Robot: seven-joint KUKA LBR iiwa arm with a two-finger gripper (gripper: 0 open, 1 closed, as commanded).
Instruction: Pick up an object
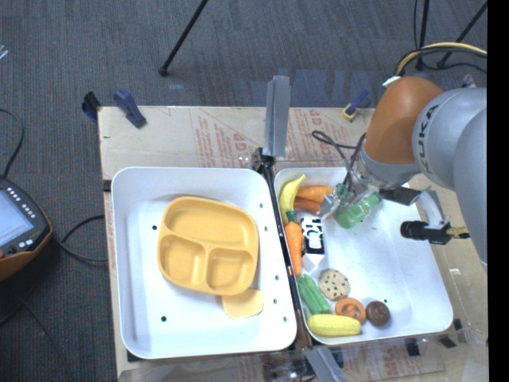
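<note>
The grey arm point(445, 146) with its orange band point(402, 126) reaches in from the right and leans over the top of the right bin point(413, 281). Its end effector point(343, 201) is low in that bin, and a green bottle point(358, 211) lies right at its tip, touching it on the lower right side. It is too blurry to tell if the bottle is truly between the fingers, so I cannot tell if the end effector is wide or narrow. Just to the left of it lie a yellow banana point(290, 191) and an orange carrot point(314, 192), with a second carrot point(294, 245) lower down by the bin's left wall. Near the front of the bin (well away from the end effector) are a cookie point(333, 283), a corn cob point(334, 325), a small orange ring point(350, 309) and a brown donut point(378, 313). The left bin point(131, 293) holds a yellow tray point(208, 245) with three parts. Both bins sit on the tabletop point(199, 134).
</note>
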